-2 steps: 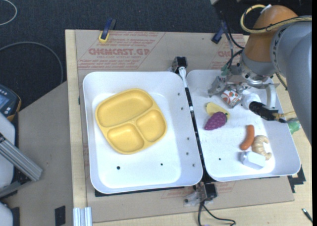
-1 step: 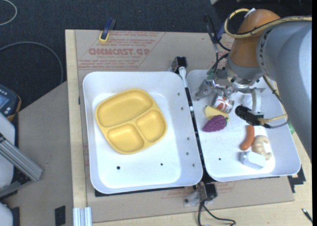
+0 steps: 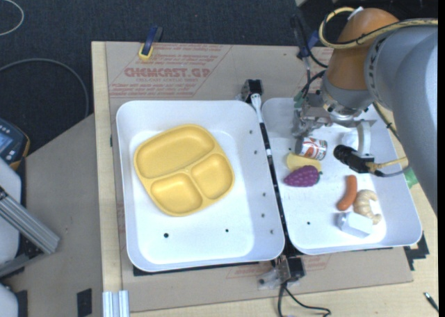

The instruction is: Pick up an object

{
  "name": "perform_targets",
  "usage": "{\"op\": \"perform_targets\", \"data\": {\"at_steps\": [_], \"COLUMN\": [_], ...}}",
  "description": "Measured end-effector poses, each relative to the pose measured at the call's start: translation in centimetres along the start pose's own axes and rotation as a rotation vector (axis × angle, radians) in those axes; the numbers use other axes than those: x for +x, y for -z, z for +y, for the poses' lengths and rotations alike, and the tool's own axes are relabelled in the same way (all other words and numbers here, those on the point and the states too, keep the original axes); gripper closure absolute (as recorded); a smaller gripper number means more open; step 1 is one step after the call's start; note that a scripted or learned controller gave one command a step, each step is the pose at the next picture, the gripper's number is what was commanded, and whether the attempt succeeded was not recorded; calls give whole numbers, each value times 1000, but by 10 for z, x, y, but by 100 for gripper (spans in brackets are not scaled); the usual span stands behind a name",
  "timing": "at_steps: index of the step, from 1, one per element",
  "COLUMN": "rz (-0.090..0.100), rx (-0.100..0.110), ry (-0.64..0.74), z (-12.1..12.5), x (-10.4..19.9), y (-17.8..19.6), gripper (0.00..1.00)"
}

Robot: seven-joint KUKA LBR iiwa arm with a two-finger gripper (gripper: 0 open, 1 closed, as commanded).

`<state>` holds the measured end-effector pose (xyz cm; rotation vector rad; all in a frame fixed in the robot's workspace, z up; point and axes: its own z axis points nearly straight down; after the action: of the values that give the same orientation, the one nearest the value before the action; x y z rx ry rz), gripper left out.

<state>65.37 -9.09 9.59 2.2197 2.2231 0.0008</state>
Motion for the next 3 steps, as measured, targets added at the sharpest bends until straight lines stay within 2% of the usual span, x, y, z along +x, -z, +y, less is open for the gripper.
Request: {"op": "perform_targets", "data": {"at_steps": [1, 2, 3], "rz": [2, 3, 4], "rx": [4, 7, 5], "ry": [-4, 2, 8], "z": [-94, -154, -176], "x": [12, 61, 150], "y": [94, 95, 97], "gripper": [100, 100, 100]}}
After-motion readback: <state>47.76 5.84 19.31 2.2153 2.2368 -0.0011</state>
